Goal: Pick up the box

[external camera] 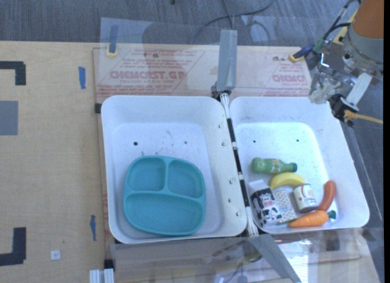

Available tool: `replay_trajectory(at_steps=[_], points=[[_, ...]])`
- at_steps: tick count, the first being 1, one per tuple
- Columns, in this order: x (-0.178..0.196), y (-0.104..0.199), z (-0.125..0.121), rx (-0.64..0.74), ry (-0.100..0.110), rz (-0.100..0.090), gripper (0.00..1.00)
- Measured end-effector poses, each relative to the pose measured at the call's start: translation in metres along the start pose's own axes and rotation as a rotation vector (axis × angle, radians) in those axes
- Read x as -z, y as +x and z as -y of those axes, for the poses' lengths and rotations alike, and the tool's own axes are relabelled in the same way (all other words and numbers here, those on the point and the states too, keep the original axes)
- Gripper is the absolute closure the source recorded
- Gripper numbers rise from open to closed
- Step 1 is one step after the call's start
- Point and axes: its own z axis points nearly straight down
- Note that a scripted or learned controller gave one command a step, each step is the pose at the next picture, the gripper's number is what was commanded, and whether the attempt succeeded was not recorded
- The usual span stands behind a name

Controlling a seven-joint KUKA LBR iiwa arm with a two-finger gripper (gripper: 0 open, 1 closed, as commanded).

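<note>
One box (272, 206), one banana (286, 180), one carrot (311, 218), one can (303, 197).

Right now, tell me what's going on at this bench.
A robot arm is meant to pick up the box, which lies at the near-left corner of the right bin, untouched. Around it sit a green bottle, a banana, a small can, a carrot and a sausage. The gripper hovers over the bin's far right corner, well away from the box. A teal divided plate lies in the left bin.
</note>
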Motion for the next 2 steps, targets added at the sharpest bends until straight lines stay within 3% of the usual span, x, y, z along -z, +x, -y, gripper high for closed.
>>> replay_trajectory(at_steps=[1, 2], points=[[0.147, 0.088, 0.011, 0.083, -0.002, -0.001, 1.0], [0.158, 0.09, 0.011, 0.087, -0.005, 0.001, 1.0]])
